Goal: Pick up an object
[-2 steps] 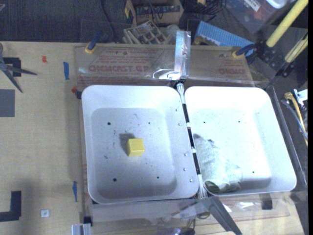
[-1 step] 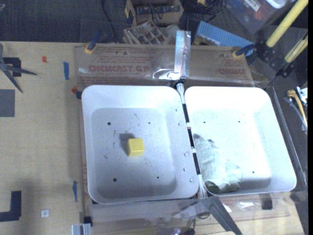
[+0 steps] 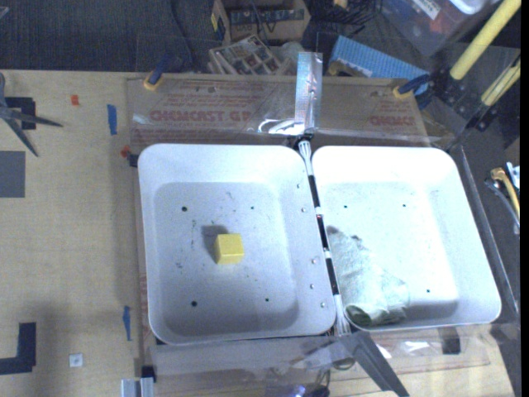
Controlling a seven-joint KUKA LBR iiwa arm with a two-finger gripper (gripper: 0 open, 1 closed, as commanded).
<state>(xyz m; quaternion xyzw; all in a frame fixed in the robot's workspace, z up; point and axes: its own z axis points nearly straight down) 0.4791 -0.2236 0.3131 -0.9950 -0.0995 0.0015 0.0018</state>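
Gripper state cannot be told from this overhead look at the bench (image 3: 66,246). One small yellow block (image 3: 230,248) lies on the speckled floor of the left white bin (image 3: 157,180), near its middle and apart from every wall. In the right white bin (image 3: 438,180), a rolled grey-white cloth (image 3: 364,279) lies slantwise beside the wall shared with its neighbour, its rolled end at the near corner. The two bins sit edge to edge.
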